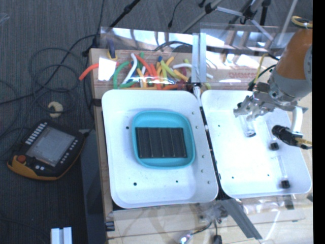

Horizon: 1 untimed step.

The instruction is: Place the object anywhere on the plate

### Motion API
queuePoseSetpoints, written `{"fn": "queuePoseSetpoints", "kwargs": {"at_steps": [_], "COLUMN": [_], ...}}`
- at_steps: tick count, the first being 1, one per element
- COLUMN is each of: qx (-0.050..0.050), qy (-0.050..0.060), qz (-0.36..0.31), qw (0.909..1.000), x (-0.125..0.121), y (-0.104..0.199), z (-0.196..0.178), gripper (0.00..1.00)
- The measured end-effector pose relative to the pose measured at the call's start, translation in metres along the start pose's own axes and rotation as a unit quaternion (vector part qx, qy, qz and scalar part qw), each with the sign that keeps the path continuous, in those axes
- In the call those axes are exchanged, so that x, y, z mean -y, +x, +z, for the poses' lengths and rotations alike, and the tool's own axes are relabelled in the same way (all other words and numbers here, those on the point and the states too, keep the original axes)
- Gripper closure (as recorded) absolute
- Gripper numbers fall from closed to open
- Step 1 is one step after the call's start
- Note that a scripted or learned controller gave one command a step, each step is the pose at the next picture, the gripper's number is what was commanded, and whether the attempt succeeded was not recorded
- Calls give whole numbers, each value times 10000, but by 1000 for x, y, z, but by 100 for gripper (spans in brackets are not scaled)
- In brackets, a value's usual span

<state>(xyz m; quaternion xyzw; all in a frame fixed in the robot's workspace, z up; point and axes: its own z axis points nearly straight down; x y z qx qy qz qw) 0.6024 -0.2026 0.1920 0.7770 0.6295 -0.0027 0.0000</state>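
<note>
The end effector point(249, 127) is hanging low over the upper part of the right bin point(238, 177), right of centre in the frame, pointing down at the white floor. From this slant I am not able to tell whether it is spread or pressed together. Something pale and glassy is showing at its tip, too faint to name. The grey arm point(297, 60) with its orange band is reaching in from the upper right corner. Just below and right of the end effector, a small dark piece point(274, 146) is lying on the bin floor, apart from the tip. A second dark piece point(285, 184) is sitting lower down, near that bin's lower right corner. Which one is the object is not clear, but both are lying in the right bin, well apart from the plate. Over in the left bin point(117, 187), the teal plate point(138, 123) is sitting in the middle with a dark ribbed slab point(161, 142) lying flat inside it. Behind the bins, at the top edge of the table point(152, 220), a tangle of coloured tubes point(152, 72) is lying. Far left on the floor, a handheld control pendant point(48, 149) is resting.
</note>
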Motion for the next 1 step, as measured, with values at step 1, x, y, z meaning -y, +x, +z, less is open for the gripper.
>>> {"fn": "queuePoseSetpoints", "kwargs": {"at_steps": [1], "qx": [0], "qy": [-2], "qz": [0], "qw": [10000], "x": [0], "y": [0], "z": [0], "gripper": [0]}}
